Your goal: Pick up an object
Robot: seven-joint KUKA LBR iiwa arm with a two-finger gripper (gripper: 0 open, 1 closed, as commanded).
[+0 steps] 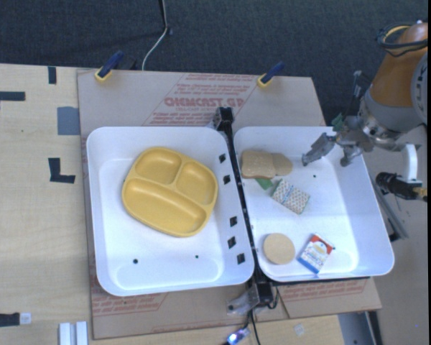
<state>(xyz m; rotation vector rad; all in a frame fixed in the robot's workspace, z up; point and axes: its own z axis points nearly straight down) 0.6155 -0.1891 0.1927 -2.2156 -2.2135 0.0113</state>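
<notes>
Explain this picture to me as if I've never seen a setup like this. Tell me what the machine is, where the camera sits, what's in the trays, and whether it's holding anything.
The camera is fixed above a bench and looks down at a slant. On the bench sit two shallow white trays side by side: the left bin and the right bin.

The machine at the right is a robot arm, grey with an orange band. At its end is a two-finger gripper, its hand, spread open over the far edge of the right bin. Nothing is between its fingers.

The left bin holds a yellow divided plate. The right bin holds a tan bread-like piece, a small green item beside it, a patterned packet, a round tan disc and a small red, white and blue box.

Its job is to pick something up; that isn't done yet.
</notes>
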